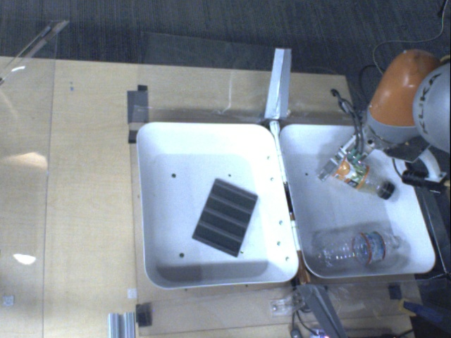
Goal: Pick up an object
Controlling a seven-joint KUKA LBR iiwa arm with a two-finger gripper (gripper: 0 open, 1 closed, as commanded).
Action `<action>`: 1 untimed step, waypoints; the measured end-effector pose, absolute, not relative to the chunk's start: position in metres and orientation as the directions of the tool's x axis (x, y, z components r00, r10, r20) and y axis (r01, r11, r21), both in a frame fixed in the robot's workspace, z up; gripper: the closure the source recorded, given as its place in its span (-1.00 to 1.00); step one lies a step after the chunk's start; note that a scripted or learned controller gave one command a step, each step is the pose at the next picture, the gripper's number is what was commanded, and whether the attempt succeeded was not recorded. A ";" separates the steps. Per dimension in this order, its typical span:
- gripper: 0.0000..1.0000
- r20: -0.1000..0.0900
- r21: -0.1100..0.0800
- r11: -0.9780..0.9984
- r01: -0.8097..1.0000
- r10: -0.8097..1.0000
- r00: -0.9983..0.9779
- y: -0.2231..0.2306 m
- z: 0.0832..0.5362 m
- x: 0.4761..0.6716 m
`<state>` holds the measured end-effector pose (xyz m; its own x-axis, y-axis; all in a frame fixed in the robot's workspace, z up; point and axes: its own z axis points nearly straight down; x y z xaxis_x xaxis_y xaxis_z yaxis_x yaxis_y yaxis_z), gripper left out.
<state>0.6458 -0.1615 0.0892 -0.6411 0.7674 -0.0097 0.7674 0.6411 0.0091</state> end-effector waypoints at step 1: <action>1.00 -0.017 0.018 0.642 0.766 0.766 -0.642 -0.160 0.104 0.649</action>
